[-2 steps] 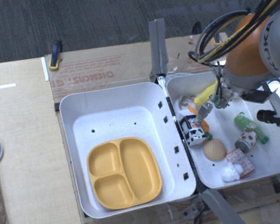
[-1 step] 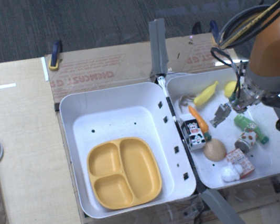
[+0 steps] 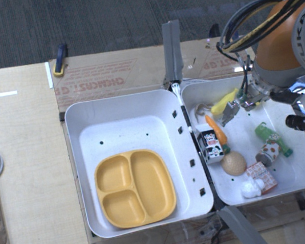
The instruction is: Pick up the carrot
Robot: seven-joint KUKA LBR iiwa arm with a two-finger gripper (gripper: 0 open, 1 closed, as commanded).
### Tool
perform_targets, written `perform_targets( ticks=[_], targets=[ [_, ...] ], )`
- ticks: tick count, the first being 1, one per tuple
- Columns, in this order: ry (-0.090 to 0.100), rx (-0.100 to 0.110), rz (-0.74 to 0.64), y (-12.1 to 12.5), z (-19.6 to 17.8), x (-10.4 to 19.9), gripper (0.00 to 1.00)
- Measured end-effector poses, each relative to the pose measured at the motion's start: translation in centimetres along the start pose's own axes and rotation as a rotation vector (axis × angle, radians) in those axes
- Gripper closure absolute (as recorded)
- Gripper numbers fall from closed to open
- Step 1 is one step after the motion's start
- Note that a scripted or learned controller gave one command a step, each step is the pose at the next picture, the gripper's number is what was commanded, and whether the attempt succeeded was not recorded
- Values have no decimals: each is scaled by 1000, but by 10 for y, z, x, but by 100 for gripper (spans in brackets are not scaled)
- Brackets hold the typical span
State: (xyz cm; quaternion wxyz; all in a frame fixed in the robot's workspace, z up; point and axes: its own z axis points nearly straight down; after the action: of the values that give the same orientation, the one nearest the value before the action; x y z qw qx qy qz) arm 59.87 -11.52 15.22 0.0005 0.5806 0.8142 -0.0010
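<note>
The carrot point(image 3: 217, 128), small and orange with a green end, lies in the right bin point(image 3: 301, 180) close to its left wall. My gripper point(image 3: 229, 112) hangs just up and right of the carrot's top end, over the bin's back left part. Nothing shows in its grasp. A yellow banana-like piece point(image 3: 224, 101) lies right behind the gripper.
Below the carrot stand a cow-print carton point(image 3: 211, 145) and a tan ball point(image 3: 234, 164). A green bottle point(image 3: 273, 138), a small can point(image 3: 267, 154), a red-white packet point(image 3: 263, 176) and a white lump point(image 3: 249, 189) fill the bin's front right. A yellow divided plate point(image 3: 134, 188) lies in the left bin point(image 3: 85, 135).
</note>
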Motion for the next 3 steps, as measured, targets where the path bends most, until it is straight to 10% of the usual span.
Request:
perform_targets(
  ticks=[1, 2, 3],
  targets=[
    [-22, -28, -187, 19, 45, 2, 0],
    [-2, -3, -120, 36, 2, -21, 0],
    [-3, -4, -141, 12, 48, 4, 0]
  ],
)
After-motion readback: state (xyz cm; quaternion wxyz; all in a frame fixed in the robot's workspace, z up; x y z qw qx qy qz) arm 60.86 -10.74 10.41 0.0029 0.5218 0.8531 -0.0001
